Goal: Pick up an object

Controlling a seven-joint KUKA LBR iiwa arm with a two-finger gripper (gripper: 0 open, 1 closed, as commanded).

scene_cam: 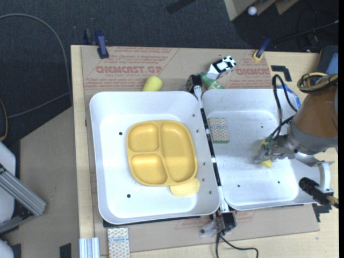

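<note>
My gripper (264,156) reaches into the right bin (242,192) from the right and sits low over its floor, right of centre. A small yellow object (267,163) lies directly beneath the fingertips, touching or nearly touching them. Whether it is between the fingers cannot be made out. A greenish patterned sponge or pad (219,129) lies at the right bin's left edge. In the left bin (107,192) sits a yellow divided plate (161,152) with a pale yellow piece (185,187) tucked at its near right corner.
On the cardboard behind the bins lie a yellow rounded object (152,83) and a black-and-white toy (222,66). Black cables (279,98) loop over the right bin's far right corner. A blue clamp (100,43) grips the bench's back edge.
</note>
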